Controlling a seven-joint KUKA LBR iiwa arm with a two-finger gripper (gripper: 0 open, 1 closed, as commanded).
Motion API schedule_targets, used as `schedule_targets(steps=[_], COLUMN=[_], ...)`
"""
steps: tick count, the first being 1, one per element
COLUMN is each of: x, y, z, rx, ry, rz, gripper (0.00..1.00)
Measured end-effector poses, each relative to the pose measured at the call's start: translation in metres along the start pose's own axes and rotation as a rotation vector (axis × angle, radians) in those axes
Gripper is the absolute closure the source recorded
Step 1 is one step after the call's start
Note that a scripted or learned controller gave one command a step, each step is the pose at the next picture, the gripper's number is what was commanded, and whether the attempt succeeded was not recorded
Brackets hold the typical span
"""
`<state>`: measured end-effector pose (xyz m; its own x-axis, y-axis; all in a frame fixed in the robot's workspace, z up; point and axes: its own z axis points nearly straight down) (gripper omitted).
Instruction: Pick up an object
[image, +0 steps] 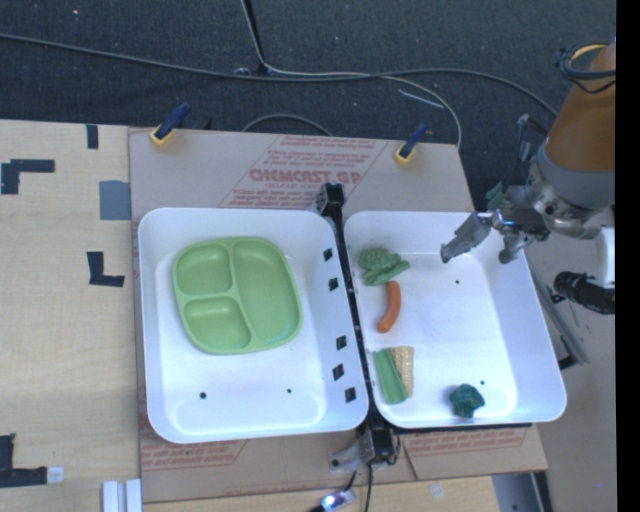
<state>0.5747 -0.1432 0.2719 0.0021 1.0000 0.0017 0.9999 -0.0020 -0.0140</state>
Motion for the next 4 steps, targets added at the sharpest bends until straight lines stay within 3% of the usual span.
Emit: schedule_targets(steps=[1,4], x=[0.001,-0.001], y=[0.002,-0.008], z=[-0.007,0.136], rx=[-0.012,-0.008], ry=[-0.002,-0.002], rz=[-0.003,-0.003], gripper=[0.00,0.00])
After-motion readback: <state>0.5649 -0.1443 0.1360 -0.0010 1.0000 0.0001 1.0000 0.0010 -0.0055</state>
